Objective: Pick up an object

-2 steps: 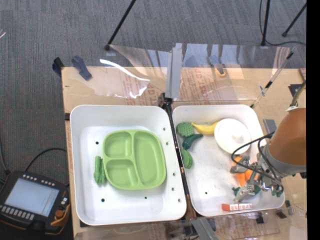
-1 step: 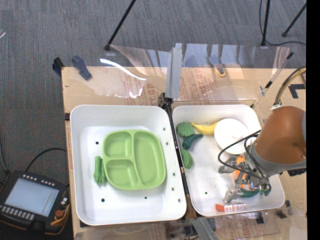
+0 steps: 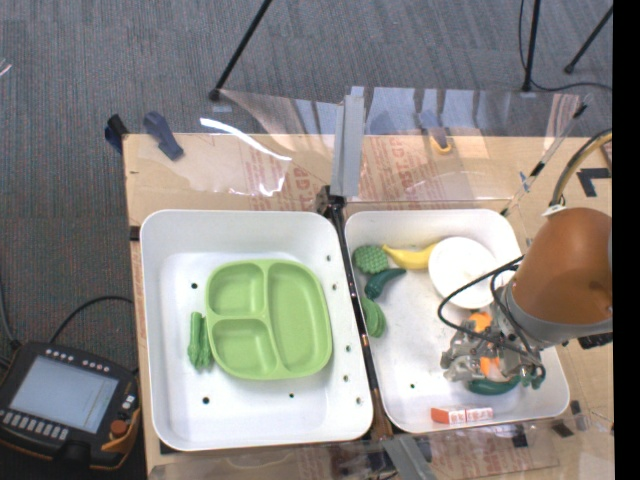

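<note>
Landmark for all positions: the right bin [image 3: 400, 413].

Near rim of the right bin: a small red-and-white packet [image 3: 461, 415] lies flat just inside the front wall. Looks like thin card or wrapper; light, low profile, hard to get fingers under.

Just behind the packet, toward the bin's right front corner: the gripper [image 3: 487, 360] is down among small items. An orange piece [image 3: 489, 365] and a dark green curved piece [image 3: 497, 386] sit right at it. Whether either is between the fingers, or whether the fingers are spread or closed, I cannot tell; wrist and cabling cover them.

Likely target is the orange piece, near the right front corner under the tool. Judgement: small moulded toy food, light, stiff, smooth plastic, so prone to slipping; best taken across its narrowest width, near its middle.

Middle of the right bin, along its left wall: a green leaf-shaped toy [image 3: 374, 317] and a dark green stalk-like toy [image 3: 384, 281].

Far part of the right bin: a green knobbly toy [image 3: 371, 258] by the left wall, a yellow banana [image 3: 411, 256] beside it, and a white round plate [image 3: 461, 268] touching the banana's end. Plate would be slick and awkward flat.

Left of the right bin, in the neighbouring bin [image 3: 165, 258]: a green divided tray [image 3: 268, 319] with a green pod toy [image 3: 199, 341] at its left edge.
</note>
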`<state>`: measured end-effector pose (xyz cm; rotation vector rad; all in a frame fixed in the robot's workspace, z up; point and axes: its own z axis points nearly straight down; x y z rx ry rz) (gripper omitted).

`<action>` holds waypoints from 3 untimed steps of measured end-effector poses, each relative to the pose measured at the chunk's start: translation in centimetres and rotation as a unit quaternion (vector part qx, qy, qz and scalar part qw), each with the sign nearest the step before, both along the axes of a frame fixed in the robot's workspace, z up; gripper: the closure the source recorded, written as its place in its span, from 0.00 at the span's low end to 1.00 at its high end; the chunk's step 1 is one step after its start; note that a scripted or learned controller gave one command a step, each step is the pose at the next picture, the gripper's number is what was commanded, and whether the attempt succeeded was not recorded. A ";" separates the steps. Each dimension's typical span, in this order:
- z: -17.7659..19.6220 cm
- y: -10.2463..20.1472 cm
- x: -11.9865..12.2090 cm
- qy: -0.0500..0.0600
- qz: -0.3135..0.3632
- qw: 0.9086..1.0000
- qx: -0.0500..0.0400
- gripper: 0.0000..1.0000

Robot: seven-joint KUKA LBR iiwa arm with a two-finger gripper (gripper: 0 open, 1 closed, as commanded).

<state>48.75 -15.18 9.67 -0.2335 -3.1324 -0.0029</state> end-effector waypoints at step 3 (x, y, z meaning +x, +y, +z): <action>17.2 10.8 15.7 -0.002 0.118 0.993 0.000 1.00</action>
